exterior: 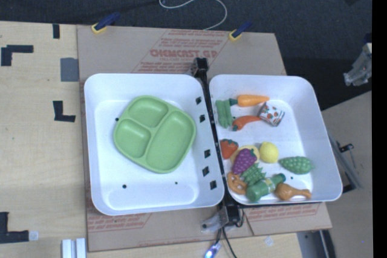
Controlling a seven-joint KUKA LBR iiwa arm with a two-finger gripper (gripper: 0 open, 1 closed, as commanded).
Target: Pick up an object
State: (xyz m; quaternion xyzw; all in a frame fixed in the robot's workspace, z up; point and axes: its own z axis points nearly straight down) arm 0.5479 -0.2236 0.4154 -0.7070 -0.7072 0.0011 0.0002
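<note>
The right bin (317,124) holds several toy foods. An orange carrot (253,99) lies at the back beside a green pod (224,113), an orange-red pepper (247,122) and a small white spotted cup (271,113). Nearer the front lie a red tomato (228,148), purple grapes (243,161), a yellow lemon (268,152) and a bumpy green vegetable (295,164). A green leafy piece (254,176) and a brown drumstick (291,192) rest along the front wall.
The left bin (100,99) holds a green divided plate (155,133). Both bins sit on a cardboard sheet (181,51) on the wooden bench. A white cable (193,3) loops behind them. A pale grey part (359,67) juts in at the right edge.
</note>
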